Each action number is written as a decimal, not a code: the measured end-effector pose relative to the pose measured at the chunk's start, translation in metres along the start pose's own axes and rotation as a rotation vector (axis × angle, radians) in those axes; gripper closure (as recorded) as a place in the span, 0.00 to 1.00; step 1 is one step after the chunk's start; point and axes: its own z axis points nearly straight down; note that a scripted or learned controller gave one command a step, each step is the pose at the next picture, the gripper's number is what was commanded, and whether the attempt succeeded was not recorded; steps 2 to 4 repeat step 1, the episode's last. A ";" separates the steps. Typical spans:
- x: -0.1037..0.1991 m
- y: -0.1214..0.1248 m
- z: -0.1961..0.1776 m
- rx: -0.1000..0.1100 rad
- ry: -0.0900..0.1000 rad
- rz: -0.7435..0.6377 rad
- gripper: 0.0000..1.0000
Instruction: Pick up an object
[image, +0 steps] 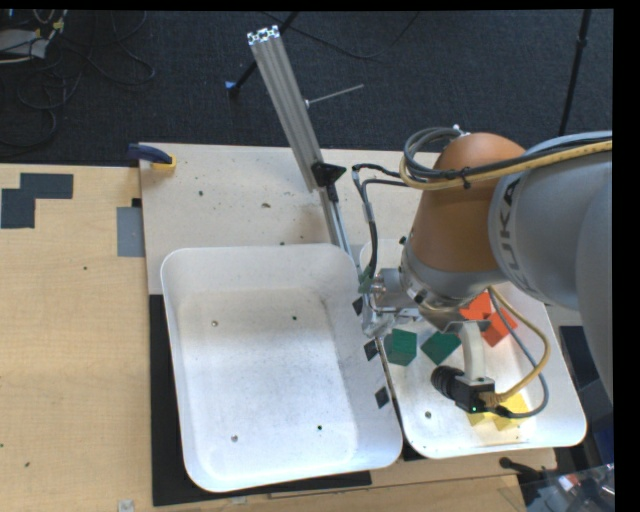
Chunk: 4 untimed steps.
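The job looks not done yet. The robot arm (470, 215) reaches down into the right bin (560, 425), at 4 o'clock in the view. Two green blocks (401, 346), an orange block (487, 315) and a yellow block (505, 408) lie there. The arm hides the hand (392, 312), so whether it grips anything cannot be told. The left bin (200, 300) sits beside it.

Bulky grey arm (560, 220) at frame right, rounded orange band (462, 210) above wrist, black and yellow cables (440, 170) looped over it
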 end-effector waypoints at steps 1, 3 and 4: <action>0.048 0.017 0.000 -0.002 0.000 0.000 1.00; 0.048 0.017 0.000 -0.002 0.000 0.000 1.00; 0.048 0.017 0.000 -0.002 0.000 0.000 1.00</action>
